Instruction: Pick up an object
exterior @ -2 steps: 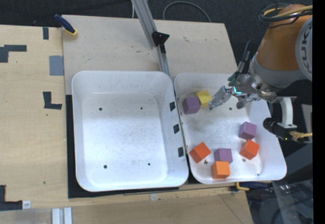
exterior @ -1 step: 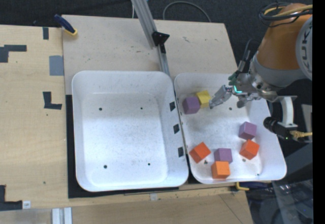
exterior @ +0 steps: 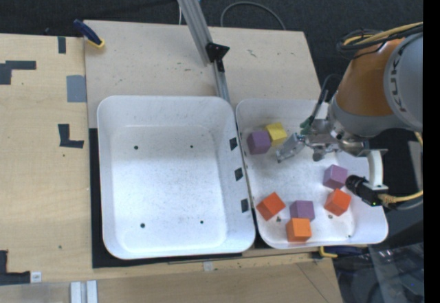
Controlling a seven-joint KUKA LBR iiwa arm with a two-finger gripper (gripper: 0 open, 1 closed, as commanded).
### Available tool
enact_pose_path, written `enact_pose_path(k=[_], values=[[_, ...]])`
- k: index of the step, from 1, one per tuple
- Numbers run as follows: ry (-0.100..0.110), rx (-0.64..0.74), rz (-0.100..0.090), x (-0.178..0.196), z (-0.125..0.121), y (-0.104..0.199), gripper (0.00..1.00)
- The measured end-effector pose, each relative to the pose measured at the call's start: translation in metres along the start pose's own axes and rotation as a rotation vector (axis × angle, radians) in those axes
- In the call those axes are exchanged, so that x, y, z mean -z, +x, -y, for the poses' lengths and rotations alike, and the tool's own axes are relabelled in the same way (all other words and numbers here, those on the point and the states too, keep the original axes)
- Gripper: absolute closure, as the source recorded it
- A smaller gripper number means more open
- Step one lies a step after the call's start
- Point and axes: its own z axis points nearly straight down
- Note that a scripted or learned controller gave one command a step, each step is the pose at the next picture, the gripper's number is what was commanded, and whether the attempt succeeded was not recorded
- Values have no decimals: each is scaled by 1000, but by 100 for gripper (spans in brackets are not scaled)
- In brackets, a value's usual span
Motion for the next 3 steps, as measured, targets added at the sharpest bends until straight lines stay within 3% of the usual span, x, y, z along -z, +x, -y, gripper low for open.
enact_pose_path(k=[1,2,3], values=[[0,1,0,-55,-5,9,0],[-3,1,0,-86,-4,10,0],[-4,2,-1,-75,-4,10,100]])
